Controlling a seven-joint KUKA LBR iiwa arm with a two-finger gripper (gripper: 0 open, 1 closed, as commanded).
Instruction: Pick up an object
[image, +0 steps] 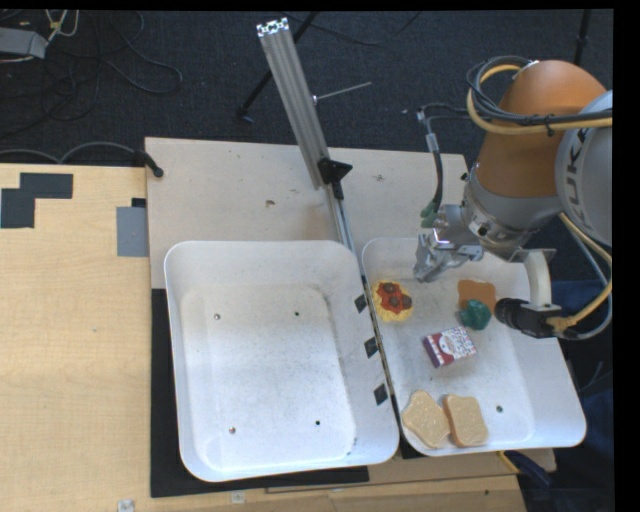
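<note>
Right bin (560, 420): one pizza (392, 300), one carton (449, 347), two bread slices (445, 419); hand (432, 262) above pizza, grip unreadable.

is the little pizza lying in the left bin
No, the little pizza lies in the right bin, close to its left wall, just below the gripper.

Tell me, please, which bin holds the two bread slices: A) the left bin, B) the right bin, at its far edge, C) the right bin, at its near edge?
C: the two bread slices lie side by side by the near rim of the right bin.
</note>
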